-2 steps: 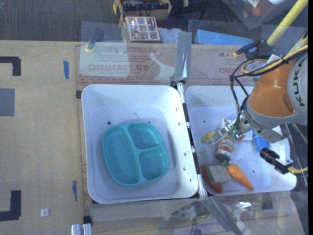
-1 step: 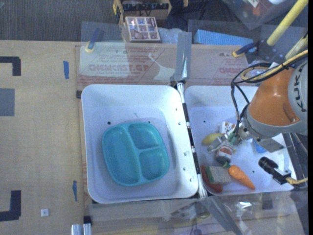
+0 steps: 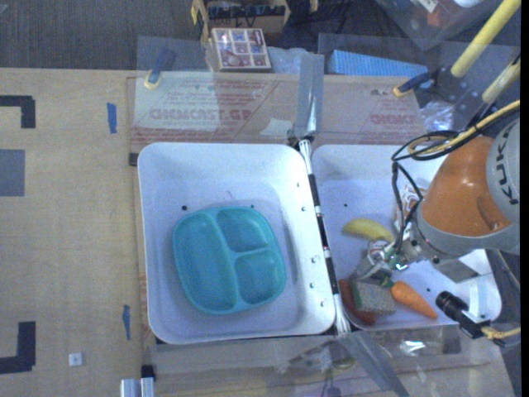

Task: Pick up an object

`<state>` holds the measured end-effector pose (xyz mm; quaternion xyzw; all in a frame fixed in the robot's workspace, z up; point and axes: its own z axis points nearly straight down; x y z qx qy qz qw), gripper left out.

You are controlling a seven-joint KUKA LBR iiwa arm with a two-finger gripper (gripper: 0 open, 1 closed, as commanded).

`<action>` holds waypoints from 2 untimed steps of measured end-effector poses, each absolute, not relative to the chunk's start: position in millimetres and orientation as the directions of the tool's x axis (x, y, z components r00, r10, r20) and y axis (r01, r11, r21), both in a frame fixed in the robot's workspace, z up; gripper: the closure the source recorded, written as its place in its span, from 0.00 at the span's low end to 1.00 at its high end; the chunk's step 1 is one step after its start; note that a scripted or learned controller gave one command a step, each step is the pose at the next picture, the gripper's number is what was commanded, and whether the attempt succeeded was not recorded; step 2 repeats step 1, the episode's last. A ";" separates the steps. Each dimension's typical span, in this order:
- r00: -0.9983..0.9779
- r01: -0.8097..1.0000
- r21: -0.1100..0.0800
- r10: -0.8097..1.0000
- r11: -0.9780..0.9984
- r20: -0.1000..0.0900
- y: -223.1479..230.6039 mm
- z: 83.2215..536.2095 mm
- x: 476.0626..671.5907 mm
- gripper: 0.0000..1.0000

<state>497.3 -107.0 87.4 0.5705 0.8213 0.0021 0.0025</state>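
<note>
In the right bin (image 3: pixel 347 180) lie a yellow banana (image 3: pixel 368 229), an orange carrot (image 3: pixel 412 299) and a grey-green sponge-like block (image 3: pixel 374 298) on something red. My gripper (image 3: pixel 385 263) hangs low in this bin, just below the banana and above the block, to the left of the carrot. The arm's orange band covers the bin's right part. Whether the fingers hold anything is not visible. A teal divided plate (image 3: pixel 229 257) rests in the left bin (image 3: pixel 165 180).
A metal divider (image 3: pixel 318 222) runs between the two bins. Behind the bins stand clear panels, a small patterned box (image 3: pixel 240 48) and a cardboard box (image 3: pixel 240 7). Yellow cables trail at the upper right.
</note>
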 end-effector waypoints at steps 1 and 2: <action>-0.138 0.990 0.002 0.990 0.138 0.001 -102.9 87.0 487.2 0.00; -0.138 0.990 0.002 0.990 0.138 0.001 -102.9 87.0 487.2 0.00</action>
